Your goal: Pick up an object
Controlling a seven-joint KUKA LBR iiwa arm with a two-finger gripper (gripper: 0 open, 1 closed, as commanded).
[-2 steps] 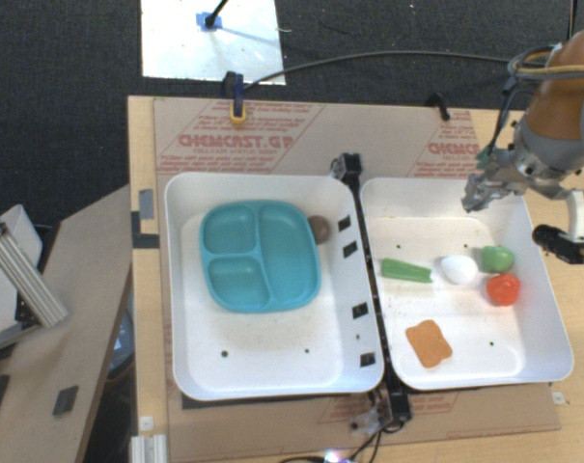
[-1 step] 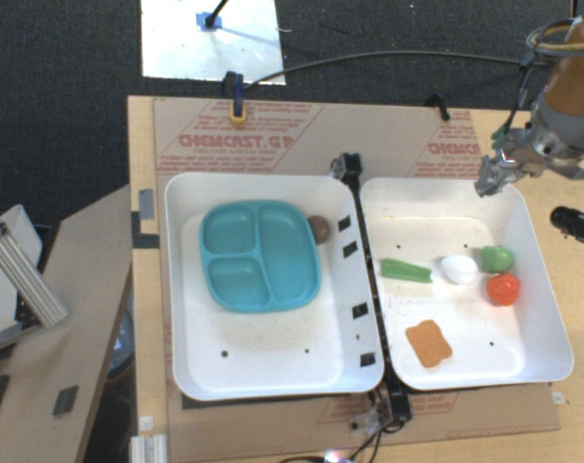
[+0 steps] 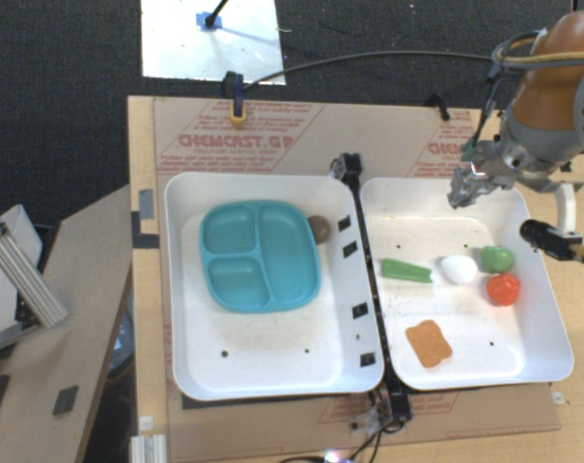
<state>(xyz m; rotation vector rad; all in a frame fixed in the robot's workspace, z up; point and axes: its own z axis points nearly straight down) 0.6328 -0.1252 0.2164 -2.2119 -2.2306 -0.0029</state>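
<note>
Camera view: glossy red-orange tomato (image 3: pixel 503 289) beside green pepper (image 3: pixel 496 257).

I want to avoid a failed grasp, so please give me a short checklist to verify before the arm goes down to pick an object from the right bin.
1. Gripper carries nothing yet: cannot tell, its tip is too small and blurred.
2. Gripper is above the right bin: ok, it hangs near the far rim.
3. Gripper is over a target: not ok, the objects lie nearer the camera.
4. Targets are separated: partly ok. The green stick and orange piece lie alone; the white egg, green ball and red ball crowd together.
5. Teal tray stays clear of the path: ok, it is in the left bin.
</note>
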